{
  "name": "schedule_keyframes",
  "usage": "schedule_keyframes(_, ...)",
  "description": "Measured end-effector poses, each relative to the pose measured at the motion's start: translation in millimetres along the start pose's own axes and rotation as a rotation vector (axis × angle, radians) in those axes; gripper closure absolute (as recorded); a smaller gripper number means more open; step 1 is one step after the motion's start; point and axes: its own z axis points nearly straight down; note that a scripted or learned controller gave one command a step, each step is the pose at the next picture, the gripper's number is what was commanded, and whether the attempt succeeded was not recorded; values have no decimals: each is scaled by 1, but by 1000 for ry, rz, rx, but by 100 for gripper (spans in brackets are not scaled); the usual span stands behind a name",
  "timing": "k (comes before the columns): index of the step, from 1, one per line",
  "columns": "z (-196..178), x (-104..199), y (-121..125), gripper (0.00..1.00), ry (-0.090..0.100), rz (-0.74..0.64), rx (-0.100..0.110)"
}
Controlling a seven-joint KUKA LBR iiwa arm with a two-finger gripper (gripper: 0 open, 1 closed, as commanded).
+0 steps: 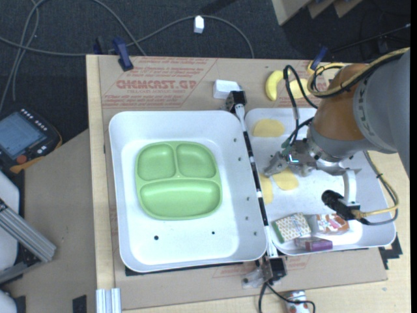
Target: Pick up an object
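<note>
The arm's fingers [277, 167], slightly spread and holding nothing, hang low in the right bin [371, 237] just above a pale yellow disc [285, 182]. A second yellow piece [268, 128] lies farther back. Small packets [291, 226] sit near the bin's front edge. The left bin [124, 135] holds a green divided tray [178, 179].

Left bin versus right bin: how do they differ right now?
The left bin holds one green divided plate; the right bin holds several small items, among them yellow pieces and a checkered packet. The arm's hand is low over the right bin, while the left bin has nothing above it. Both are shallow, white and side by side.
</note>
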Motion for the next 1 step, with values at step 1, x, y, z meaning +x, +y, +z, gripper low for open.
schedule_keyframes(1,-10,0,0,100,0,1,-2)
